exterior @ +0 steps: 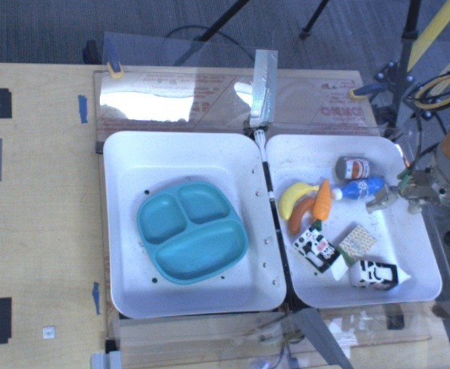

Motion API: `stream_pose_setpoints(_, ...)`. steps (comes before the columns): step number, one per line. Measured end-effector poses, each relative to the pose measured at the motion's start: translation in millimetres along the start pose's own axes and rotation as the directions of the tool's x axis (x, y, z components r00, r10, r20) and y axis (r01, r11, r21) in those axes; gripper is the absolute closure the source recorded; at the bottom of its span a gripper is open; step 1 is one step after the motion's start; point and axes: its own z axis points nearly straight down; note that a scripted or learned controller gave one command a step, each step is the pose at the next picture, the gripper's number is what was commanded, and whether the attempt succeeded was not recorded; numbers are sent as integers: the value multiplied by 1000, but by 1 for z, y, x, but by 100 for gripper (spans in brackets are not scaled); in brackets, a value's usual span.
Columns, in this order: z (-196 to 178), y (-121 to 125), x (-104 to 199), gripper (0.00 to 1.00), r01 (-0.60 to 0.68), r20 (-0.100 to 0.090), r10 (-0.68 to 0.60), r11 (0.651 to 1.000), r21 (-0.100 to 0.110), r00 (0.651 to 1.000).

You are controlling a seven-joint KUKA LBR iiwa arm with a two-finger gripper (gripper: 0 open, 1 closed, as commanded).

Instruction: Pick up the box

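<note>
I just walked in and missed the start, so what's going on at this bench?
A robot arm reaches in from the right; its gripper hovers over the right bin, beside a blue bottle. It holds nothing. The box, a small patterned one, lies untouched nearer the bin's front, with a banana, a carrot and a can around. The left bin holds a teal divided plate.
</note>
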Motion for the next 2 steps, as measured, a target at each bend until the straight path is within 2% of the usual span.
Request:
stream_pose_setpoints(1, 47, -53, 16, 0, -98, -16, 98, 995, 12, 995)
stream_pose_setpoints(2, 36, -52, 13, 100, -102, -10, 102, 995, 7, 995)
